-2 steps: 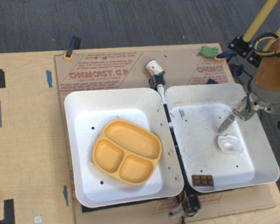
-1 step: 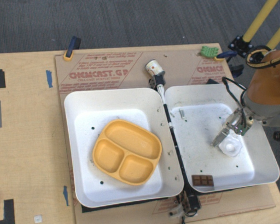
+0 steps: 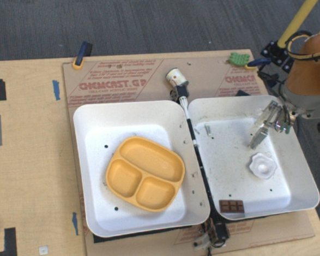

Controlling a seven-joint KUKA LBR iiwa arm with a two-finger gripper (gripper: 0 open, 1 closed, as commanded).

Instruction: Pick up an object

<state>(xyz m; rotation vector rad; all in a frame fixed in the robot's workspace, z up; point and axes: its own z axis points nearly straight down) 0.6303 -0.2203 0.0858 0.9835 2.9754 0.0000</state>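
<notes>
Now I'm on the approach: my two-finger gripper (image 3: 257, 137) hangs spread and empty above the small white crumpled object (image 3: 261, 166); next I must descend squarely over it.

The fingers (image 3: 257, 136) hang spread apart over the right bin (image 3: 228, 163); a white cup (image 3: 261, 166) lies just below them.

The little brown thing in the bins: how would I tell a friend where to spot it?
Find the right bin of the two white ones. On its near rim, at the corner closest to the left bin, lies a brown block. It is flat, dark and ridged like chocolate, unlike the white lump further in.
</notes>
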